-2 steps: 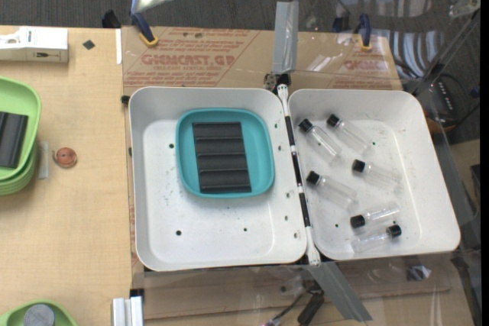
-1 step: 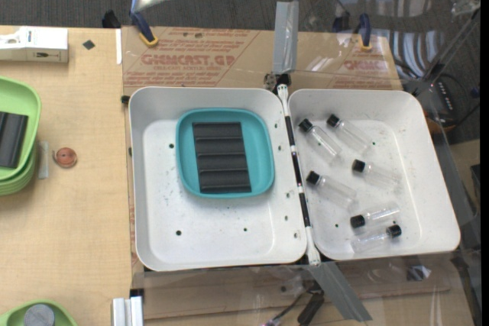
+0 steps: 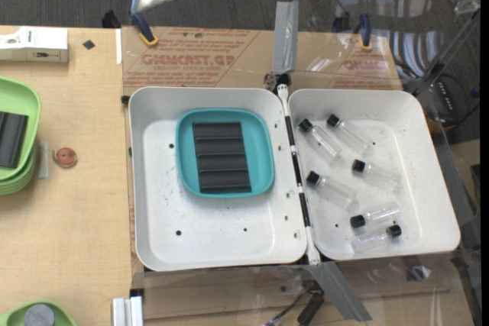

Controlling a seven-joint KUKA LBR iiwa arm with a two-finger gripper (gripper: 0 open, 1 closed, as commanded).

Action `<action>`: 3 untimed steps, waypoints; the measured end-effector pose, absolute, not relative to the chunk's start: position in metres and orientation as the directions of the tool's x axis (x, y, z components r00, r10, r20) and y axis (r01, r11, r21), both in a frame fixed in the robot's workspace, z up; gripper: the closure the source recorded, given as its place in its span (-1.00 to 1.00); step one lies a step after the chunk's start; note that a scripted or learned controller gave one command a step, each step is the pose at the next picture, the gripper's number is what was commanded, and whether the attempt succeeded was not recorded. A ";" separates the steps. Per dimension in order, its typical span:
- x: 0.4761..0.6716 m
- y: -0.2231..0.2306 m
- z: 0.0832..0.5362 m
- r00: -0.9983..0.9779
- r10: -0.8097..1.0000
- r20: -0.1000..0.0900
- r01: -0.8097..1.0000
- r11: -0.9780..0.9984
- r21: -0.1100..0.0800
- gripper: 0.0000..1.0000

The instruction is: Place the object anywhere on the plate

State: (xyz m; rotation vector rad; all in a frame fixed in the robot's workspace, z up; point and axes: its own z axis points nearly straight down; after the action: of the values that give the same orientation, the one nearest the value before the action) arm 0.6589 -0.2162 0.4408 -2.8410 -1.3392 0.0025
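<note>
A teal plate [image 3: 263, 153] with a dark ribbed insert [image 3: 221, 156] lies in the left white bin [image 3: 157, 187]. In the right white bin [image 3: 428, 172] lie several clear plastic tubes with black caps, such as one tube [image 3: 319, 137] near the bin's left wall, another tube [image 3: 348, 130] beside it, and one tube [image 3: 374, 217] near the front.
A green tray [image 3: 23, 156] sits at the left edge of the wooden bench, with a small round orange piece [image 3: 66, 156] beside it. A white box [image 3: 34, 44] lies at the back left. Cardboard [image 3: 199, 57] stands behind the bins.
</note>
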 end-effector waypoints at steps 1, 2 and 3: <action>0.656 -0.212 0.439 0.697 0.717 -0.004 0.717 -0.697 -0.004 -1.00; 0.644 -0.215 0.439 0.800 0.600 -0.005 0.600 -0.800 -0.005 -1.00; 0.646 -0.221 0.440 0.862 0.507 -0.003 0.507 -0.862 -0.002 -1.00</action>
State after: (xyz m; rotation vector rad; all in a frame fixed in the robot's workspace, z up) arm 0.6458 -0.2212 0.4399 -3.0295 -0.8257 0.0052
